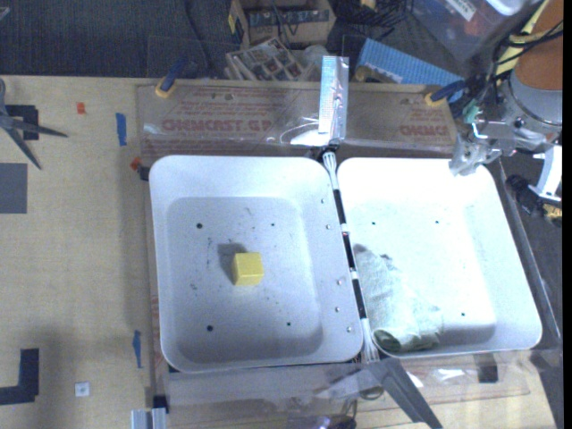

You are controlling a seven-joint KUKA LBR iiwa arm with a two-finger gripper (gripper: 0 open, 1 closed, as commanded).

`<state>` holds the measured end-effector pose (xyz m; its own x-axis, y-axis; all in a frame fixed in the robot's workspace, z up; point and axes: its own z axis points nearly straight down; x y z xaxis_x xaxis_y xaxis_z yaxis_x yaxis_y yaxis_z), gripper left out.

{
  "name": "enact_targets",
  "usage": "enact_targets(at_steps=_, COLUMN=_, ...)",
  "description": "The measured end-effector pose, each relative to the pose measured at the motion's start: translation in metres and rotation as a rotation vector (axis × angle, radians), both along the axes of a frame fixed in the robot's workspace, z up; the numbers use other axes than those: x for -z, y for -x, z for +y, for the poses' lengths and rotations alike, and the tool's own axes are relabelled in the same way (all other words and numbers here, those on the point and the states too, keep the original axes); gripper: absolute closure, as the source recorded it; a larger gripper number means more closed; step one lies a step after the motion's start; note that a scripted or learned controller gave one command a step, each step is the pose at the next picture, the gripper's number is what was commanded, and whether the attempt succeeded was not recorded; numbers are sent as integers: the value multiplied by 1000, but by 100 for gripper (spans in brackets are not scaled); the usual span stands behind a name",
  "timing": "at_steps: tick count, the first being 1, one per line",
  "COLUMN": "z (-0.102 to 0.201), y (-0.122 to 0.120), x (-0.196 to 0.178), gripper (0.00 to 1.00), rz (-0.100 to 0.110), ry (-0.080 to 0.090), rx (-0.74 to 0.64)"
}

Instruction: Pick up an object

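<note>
On the far left lies the bare wooden bench (63,239), marked with a few strips of blue tape (121,129) and some dark brackets near its edges. Next comes the left bin (179,186), a shallow white tray with rounded corners and a greyish, scuffed floor; a small yellow block (248,268) sits on that floor, roughly central and a little toward the near side, well apart from every wall and casting a short shadow to its upper left. Behind both bins runs a clear plastic sheet with red lettering (223,114), and an upright shiny metal strip (333,96) stands at the seam where the bins meet. Past that seam is the right bin (447,195), whose near-left corner holds a rolled pale cloth (396,307) lying lengthwise just beside the dividing wall, its open end facing the near rim. At the far right the arm (541,70) reaches in from the upper corner, its orange band uppermost and grey wrist parts below, carried high and well apart from the yellow block. The gripper (466,155) hangs over the far-right corner of the right bin, near its back rim; whether it is wide or closed cannot be told from here, and nothing is seen in it.
</note>
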<state>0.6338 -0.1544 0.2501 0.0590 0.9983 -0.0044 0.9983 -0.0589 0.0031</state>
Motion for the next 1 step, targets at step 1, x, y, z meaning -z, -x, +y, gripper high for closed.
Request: enact_targets(at_steps=1, z=7, y=-19, x=106, gripper=100, rz=5, ry=-5, rx=-348)
